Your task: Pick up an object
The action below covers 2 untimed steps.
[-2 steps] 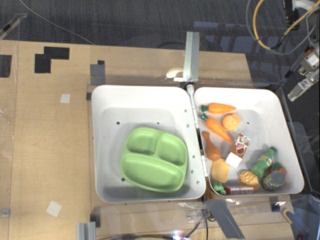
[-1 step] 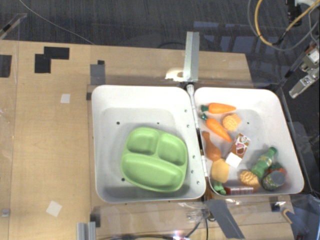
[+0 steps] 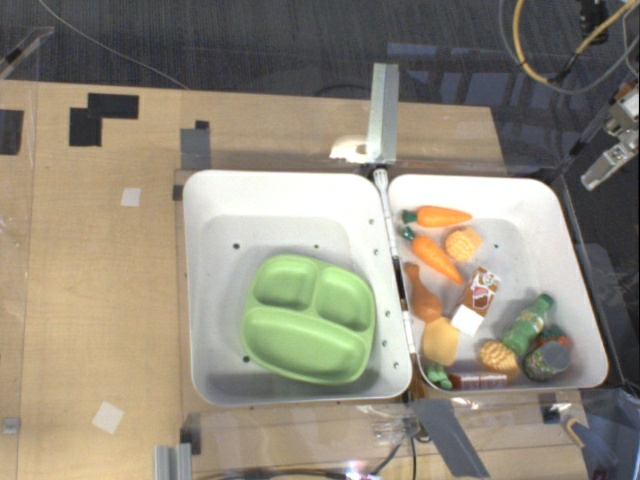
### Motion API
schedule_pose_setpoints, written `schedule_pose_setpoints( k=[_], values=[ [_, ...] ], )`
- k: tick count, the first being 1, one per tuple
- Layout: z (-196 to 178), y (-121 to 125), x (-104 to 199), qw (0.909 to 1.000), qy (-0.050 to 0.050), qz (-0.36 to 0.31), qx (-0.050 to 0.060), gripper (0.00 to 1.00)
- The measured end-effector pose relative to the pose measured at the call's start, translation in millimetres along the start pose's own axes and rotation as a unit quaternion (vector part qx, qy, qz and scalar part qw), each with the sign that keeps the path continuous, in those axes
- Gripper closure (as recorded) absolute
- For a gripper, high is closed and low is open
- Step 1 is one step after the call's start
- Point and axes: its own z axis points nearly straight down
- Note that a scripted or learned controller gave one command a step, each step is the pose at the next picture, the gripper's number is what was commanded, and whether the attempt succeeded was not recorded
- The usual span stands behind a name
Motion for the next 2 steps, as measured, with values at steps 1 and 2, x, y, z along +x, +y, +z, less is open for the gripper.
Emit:
schedule_pose_setpoints(
  k=[1,2],
  values=[
    [-12.0,-2.2,-0.1,1.0000,0.000,0.002,0.003,1.00],
    [-24.4,-4.4,-0.2,1.0000,0.001,0.005,0.007,1.00]
  ],
)
